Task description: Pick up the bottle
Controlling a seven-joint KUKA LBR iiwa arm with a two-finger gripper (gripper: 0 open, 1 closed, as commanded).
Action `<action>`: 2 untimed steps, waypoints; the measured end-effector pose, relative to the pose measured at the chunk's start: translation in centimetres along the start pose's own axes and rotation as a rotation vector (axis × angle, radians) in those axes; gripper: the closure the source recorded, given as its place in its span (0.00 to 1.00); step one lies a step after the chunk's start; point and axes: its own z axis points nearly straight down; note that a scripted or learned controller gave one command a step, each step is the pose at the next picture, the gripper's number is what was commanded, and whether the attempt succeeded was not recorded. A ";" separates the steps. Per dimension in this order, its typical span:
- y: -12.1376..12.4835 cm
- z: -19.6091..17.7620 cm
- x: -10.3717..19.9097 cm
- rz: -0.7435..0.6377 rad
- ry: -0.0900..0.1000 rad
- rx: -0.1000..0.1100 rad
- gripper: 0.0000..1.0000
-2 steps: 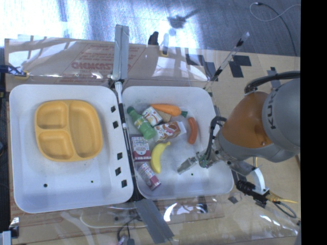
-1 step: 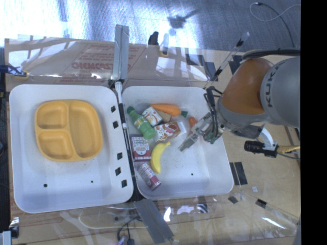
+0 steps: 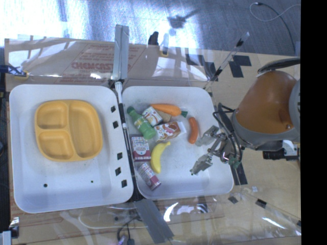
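In the camera view, you are looking at the bottle (image 3: 141, 123) lying on its side in the right bin (image 3: 173, 184), near that bin's upper left corner. It is green, with a white cap pointing toward the upper left and a paler label band around its middle. Its lower end is touching a small red and white carton (image 3: 168, 130), and an orange carrot (image 3: 166, 109) is lying just beyond it toward the top.

The gripper (image 3: 206, 150) is hanging over the right side of the same bin, well apart from the bottle, with its two fingers spread wide and nothing between them. A sausage (image 3: 193, 129) is sitting just left of the upper finger.

You are also seeing a banana (image 3: 158, 156), a dark red packet (image 3: 140, 148) and a small can (image 3: 148, 175) lower down. Their printing is too blurred to read. The yellow divided plate (image 3: 68, 130) is resting in the left bin (image 3: 61, 194). The arm (image 3: 265, 111) is being cut off at the right of the frame.
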 end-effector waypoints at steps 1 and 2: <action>0.1 -1.0 0.0 -0.004 0.000 0.000 1.00; 1.5 1.6 0.8 -0.042 -0.001 0.000 1.00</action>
